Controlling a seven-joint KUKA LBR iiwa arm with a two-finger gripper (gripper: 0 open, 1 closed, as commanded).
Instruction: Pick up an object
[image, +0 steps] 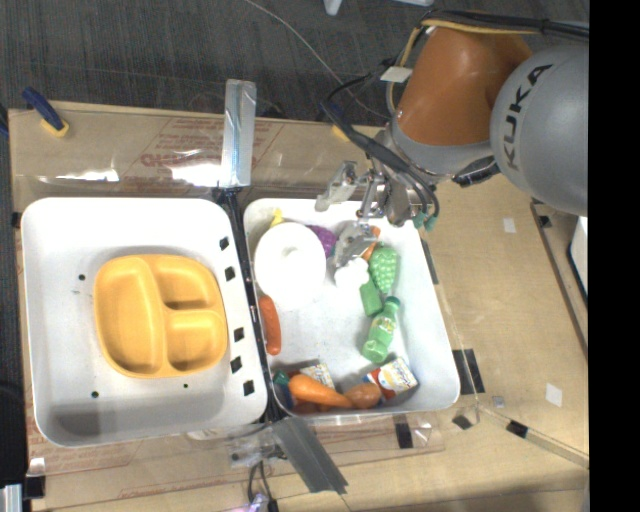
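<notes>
Arm over R bin, nothing seen in gripper.
Gripper (362, 236) hung low at far end of R bin (440, 330), just beside white plate (290, 262) & purple item (322, 238); can't tell finger gap. Green bottle (381, 330), carrot (318, 392), sausage (270, 324) lay in R bin. Yellow tray (160, 312) sat in L bin (50, 300).

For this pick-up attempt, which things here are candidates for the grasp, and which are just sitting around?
In play:
gripper, above the right bin
white roll
green bottle
carrot
sausage
small cartons

Lying about:
yellow divided tray in the left bin
blue clamp on the bench
</notes>
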